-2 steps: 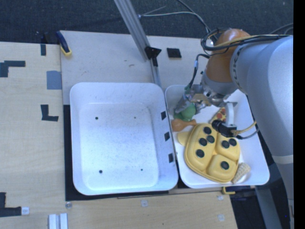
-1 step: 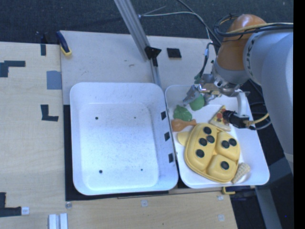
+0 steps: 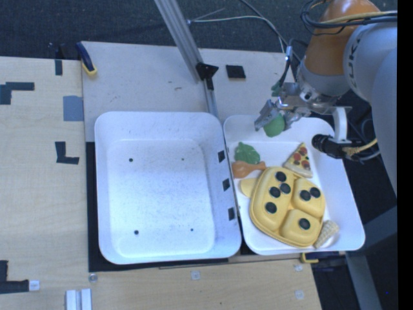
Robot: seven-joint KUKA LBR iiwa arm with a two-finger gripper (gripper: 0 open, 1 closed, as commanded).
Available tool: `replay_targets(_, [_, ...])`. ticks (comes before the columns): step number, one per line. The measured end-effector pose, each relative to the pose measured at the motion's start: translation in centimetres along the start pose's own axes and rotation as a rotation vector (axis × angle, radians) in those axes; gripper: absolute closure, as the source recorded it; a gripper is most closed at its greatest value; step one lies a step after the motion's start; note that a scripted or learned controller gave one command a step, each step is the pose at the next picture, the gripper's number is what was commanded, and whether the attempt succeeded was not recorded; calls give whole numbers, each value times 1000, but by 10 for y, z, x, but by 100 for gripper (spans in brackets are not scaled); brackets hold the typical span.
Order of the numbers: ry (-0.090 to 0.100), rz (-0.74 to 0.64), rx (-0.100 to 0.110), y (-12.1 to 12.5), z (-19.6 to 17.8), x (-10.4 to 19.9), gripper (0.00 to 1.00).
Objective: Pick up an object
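Observation:
My gripper (image 3: 276, 117) hangs over the back left part of the right bin (image 3: 352, 202). It is shut on a small round green object (image 3: 274, 127), which sits between the two fingers and pokes out below them. On the bin floor below lie a green leafy toy (image 3: 246, 152), an orange carrot-like piece (image 3: 247, 168), a pizza slice (image 3: 300, 160) and a large yellow moulded block with dark spots (image 3: 287, 205).
A pale corn-like piece (image 3: 327, 233) lies at the right bin's front right corner. The left bin (image 3: 106, 173) stands beside it. A slanted metal pole (image 3: 181, 28) rises behind the bins.

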State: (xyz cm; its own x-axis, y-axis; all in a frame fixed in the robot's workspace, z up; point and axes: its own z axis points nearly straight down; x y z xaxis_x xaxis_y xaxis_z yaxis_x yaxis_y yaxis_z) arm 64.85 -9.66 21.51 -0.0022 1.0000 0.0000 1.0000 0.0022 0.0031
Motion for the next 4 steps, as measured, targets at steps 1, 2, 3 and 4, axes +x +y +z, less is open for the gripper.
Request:
replay_targets(1, [1,1,4,0,0,1,100])
replay_targets(2, [1,-3,6,-11,8,55,100])
replay_targets(3, [1,-3,6,-22,3,116,100])
replay_targets(4, [1,-3,7,-44,6,159,100])
